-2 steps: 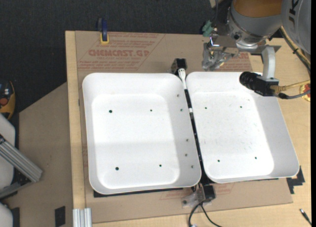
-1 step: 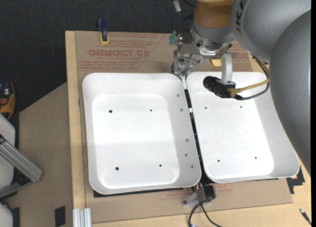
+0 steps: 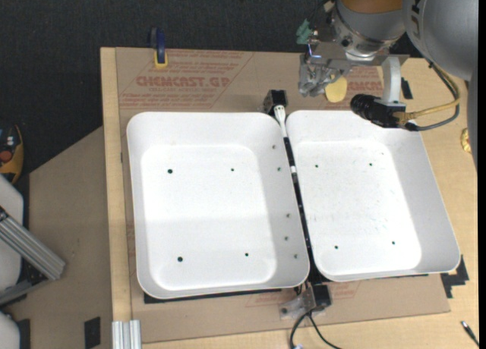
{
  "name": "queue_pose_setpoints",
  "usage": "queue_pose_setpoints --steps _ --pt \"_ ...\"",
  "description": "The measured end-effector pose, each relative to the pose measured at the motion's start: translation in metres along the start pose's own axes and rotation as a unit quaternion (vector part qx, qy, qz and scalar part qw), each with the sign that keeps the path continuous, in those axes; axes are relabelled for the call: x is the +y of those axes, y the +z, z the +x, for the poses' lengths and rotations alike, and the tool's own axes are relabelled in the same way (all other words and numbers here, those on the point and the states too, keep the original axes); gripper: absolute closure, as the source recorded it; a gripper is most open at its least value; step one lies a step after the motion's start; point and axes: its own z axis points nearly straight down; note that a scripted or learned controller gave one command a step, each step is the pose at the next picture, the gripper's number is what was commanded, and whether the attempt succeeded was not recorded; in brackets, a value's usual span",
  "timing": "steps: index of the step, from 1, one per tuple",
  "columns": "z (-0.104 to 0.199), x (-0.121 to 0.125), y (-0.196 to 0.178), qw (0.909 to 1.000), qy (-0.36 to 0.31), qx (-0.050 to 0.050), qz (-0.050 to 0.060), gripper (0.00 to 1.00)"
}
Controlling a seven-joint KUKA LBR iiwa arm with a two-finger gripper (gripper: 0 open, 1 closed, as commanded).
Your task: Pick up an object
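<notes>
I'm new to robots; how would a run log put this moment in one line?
arm: above bench's far edge | gripper: beside pale yellow object, hold unclear | bins: white

Two shallow white bins sit side by side on a brown desk (image 3: 114,188), their inner edges almost touching. The left bin (image 3: 152,264) and the right bin (image 3: 433,211) each show small dark dots on the floor. A black strip (image 3: 291,169) runs along the seam between them. Red lettering (image 3: 182,80) marks the board behind the left bin. A blue and yellow clamp (image 3: 159,45), or something like it, grips the far edge.
</notes>
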Motion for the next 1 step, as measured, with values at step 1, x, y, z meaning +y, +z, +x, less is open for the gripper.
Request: queue_pose_setpoints --steps 1 --pt "-0.0930 -0.0177 -0.0651 1.0000 0.003 -0.001 -0.001 1.00"
